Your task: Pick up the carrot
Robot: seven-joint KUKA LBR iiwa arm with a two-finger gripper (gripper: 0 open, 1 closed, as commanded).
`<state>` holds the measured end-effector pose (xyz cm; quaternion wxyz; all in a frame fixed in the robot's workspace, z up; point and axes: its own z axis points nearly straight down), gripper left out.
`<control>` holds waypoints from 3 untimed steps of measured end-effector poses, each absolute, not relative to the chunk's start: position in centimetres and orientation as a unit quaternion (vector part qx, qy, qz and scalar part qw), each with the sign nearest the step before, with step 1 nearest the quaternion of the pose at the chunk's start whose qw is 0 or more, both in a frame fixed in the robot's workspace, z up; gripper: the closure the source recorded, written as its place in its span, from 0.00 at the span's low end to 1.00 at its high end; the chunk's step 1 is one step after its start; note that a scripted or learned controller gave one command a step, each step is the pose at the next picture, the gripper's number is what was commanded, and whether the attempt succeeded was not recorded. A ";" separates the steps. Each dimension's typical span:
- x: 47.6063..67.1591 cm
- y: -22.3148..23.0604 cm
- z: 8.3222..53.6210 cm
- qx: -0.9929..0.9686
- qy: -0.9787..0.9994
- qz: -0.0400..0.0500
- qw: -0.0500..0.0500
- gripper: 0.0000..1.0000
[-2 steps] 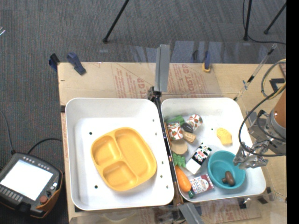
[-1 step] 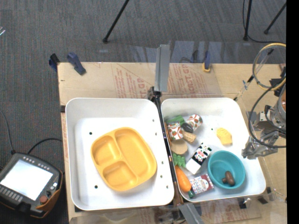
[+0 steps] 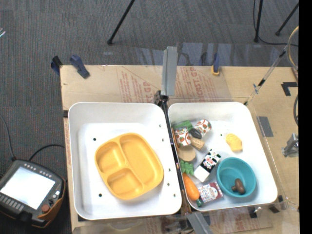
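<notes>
Two bins: the left one (image 3: 80, 112) bears a yellow tray (image 3: 128, 165). The carrot (image 3: 191, 188) lies in the right bin (image 3: 243, 109), at its near left corner, left of a teal bowl (image 3: 224, 169). How my pincer stands, or where the carrot lies from it, I cannot tell.

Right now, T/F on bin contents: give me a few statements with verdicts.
1. The carrot lies in the right bin. True.
2. The yellow divided plate holds the carrot. False: it sits in the left bin with nothing on it.
3. The teal bowl has a small brown item inside. True.
4. The carrot lies at the right bin's far right edge. False: it lies along that bin's left wall, near the front corner.
</notes>
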<state>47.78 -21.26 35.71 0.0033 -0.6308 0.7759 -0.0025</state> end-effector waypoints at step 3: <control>48.3 -20.0 33.8 -0.924 0.382 0.002 0.003 1.00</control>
